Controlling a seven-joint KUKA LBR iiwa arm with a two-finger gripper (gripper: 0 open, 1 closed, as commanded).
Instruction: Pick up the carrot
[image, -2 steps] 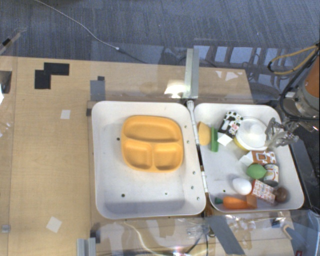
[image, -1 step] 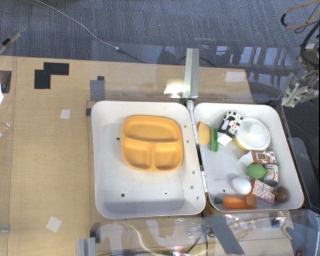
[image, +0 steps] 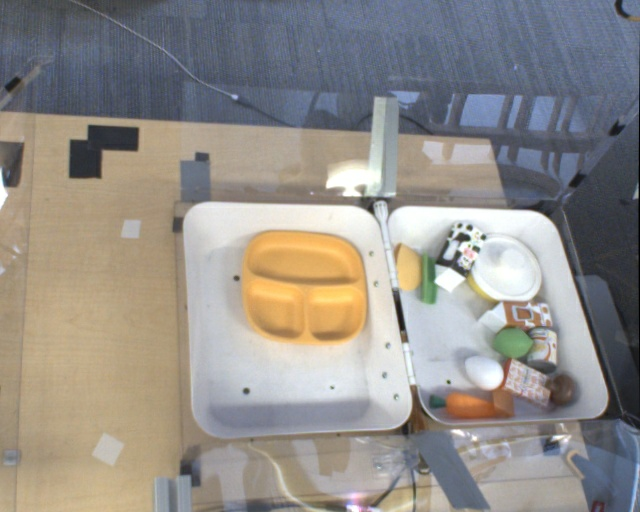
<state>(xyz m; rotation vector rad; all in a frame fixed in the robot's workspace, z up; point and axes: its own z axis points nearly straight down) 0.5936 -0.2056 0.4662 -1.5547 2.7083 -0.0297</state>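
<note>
The carrot (image: 470, 405) lies flat in the right bin (image: 575, 290), in its near corner on the side of the divider, almost along the near wall. Its orange body points toward the left bin (image: 205, 320), and a small brown block (image: 503, 403) touches its other end. A white egg (image: 484, 373) sits just behind it.

This place is the main risk. The carrot is close to the near wall and to the corner, so a gripper coming down there probably has little room for one finger on the wall side; it may hit the rim, or push the carrot instead of closing around it. The egg and the brown block are so near that they may be caught or knocked together with it. The carrot also looks smooth and tapered, so it may slip out of a grasp taken near the thin end.

No arm reaches into the scene at this moment, so whether the gripper is open or closed cannot be told, and the carrot is not yet picked.

Further in the same bin there are a green ball (image: 513, 342), a printed carton (image: 528, 383), a dark brown round thing (image: 562, 389), a white round lid on a yellow container (image: 506, 268), a black-and-white cow toy (image: 462, 246), a green stick (image: 428, 279) and a yellow oval piece (image: 408, 267). The left bin holds a yellow divided plate (image: 304, 286) with three compartments, all bare. Both bins stand on the desk (image: 90, 330).
</note>
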